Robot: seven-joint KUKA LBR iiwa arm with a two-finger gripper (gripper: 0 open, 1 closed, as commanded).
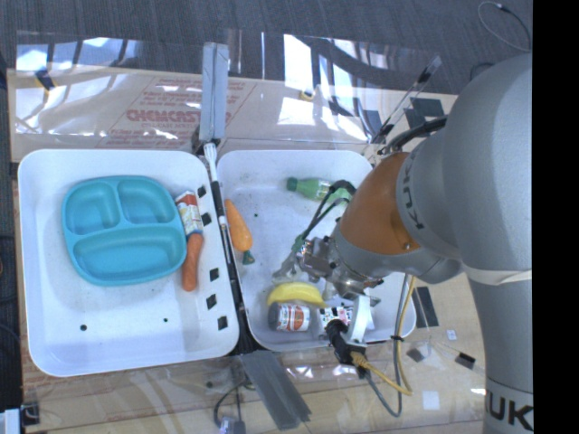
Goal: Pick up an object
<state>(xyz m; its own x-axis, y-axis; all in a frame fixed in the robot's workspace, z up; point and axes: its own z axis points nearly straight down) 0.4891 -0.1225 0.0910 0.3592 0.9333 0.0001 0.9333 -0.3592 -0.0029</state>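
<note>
Camera view puts your hand (318,259) low over the right bin (271,165), just above the banana (296,293); you cannot tell whether it is open or shut, since the wrist covers it. Nearest the bin's front wall, the can (291,317) lies touching the banana, so there is little room on that side. Farther from the banana, a carrot (239,227) rests beside the divider, and the green bottle (311,186) lies by the far wall with open floor around it. Left of the banana, the other bin (36,242) holds a blue tray (122,229), a second carrot (191,259) and a small bottle (188,212).
</note>
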